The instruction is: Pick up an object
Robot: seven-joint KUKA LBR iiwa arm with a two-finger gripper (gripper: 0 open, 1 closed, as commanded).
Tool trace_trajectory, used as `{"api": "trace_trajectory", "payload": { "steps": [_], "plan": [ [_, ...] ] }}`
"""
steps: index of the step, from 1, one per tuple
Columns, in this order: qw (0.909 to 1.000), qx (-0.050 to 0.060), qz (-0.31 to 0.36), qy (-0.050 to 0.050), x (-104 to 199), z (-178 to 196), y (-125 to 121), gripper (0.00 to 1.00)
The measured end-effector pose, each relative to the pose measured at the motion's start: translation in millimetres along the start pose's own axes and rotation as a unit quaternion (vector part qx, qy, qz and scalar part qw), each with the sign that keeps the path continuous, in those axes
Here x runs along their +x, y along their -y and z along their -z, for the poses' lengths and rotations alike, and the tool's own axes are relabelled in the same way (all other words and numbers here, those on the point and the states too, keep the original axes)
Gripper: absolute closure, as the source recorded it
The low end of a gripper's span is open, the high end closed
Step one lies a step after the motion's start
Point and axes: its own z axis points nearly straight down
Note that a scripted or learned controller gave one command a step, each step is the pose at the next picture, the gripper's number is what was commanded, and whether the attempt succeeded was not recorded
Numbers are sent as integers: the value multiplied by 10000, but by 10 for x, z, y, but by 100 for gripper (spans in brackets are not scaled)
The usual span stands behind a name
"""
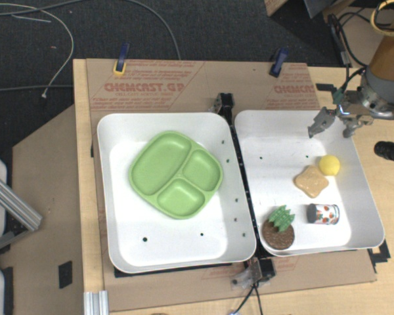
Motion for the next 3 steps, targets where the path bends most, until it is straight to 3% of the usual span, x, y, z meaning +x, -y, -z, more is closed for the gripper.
{"api": "trace_trajectory", "payload": {
  "steps": [2,3],
  "plan": [
    [10000,17,7,-5,80,-892,-65,0],
    [10000,18,8,-5,89,-1134,-64,0]
  ]
}}
